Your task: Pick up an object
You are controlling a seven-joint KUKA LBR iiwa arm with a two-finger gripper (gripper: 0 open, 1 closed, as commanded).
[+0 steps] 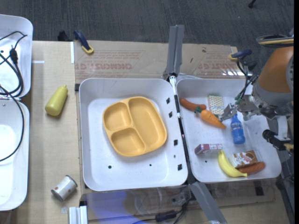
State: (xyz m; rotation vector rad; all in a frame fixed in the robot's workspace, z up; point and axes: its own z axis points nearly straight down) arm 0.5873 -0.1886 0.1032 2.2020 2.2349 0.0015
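The right bin (275, 146) holds several small items. An orange carrot (211, 118) lies near its middle, with a red-orange sausage-shaped piece (189, 104) to its left and a patterned card (215, 103) behind it. A blue bottle (238, 130) lies just right of the carrot. My gripper (232, 112) hangs low over the bin, directly above the bottle's cap end and next to the carrot's tip. Nothing can be seen held in it. Toward the front lie a small pink box (208, 148), a banana (229, 166), a snack packet (243, 157) and a red sausage (252, 168).
The left bin (93, 171) holds a yellow divided plate (134, 125). On the bench to the left lie a yellow squeeze bottle (56, 101) and a small can (64, 187). The arm's orange band (275, 73) stands over the right bin's far right corner.
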